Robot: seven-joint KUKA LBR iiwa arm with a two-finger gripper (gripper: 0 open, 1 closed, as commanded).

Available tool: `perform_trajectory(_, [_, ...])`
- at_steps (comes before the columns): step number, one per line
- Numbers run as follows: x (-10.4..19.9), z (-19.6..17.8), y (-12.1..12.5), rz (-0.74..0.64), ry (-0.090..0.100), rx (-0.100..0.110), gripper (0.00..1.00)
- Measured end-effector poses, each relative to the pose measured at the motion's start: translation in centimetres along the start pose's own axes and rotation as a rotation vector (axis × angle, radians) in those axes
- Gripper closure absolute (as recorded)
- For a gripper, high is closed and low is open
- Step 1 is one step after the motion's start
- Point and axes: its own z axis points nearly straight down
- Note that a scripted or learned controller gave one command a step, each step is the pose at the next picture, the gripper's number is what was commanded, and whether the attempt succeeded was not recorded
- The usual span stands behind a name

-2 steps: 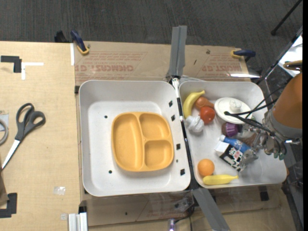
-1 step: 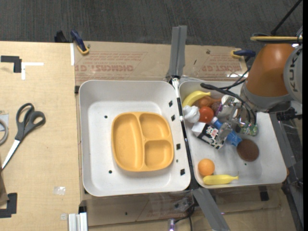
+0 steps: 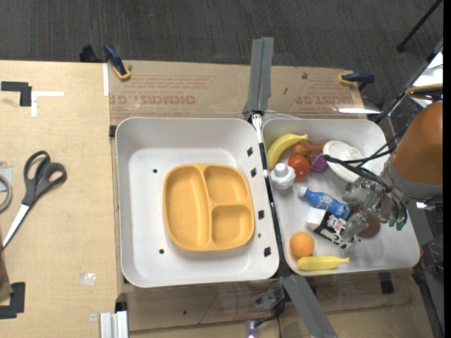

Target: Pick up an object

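You're hovering the gripper [image 3: 354, 225] low in the right bin [image 3: 402, 255], its finger state impossible to tell, right over the small dark box [image 3: 331, 227] beside the orange [image 3: 301, 244], which is looking light and stiff, so be taking it across its flat sides.

A robotics lab workbench: two shallow white bins, the left bin [image 3: 134, 210] and the right bin [image 3: 394, 255], sit side by side on a pale plywood bench [image 3: 56, 259] over grey carpet [image 3: 176, 13]. Blue clamps [image 3: 116, 62] pin cardboard sheeting [image 3: 183, 90] at the far edge, scissors [image 3: 35, 182] lie left, and the grey-and-orange arm [image 3: 423, 153] trails black cables [image 3: 366, 162].
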Motion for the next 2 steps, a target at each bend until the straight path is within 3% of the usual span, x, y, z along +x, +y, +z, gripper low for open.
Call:
perform_trajectory(1, [1.81, -0.02, 7.5, 0.105, -0.002, -0.001, 0.0])
perform_trajectory(2, [1.49, 0.1, 7.12, 0.196, 0.015, 0.0, 0.0])
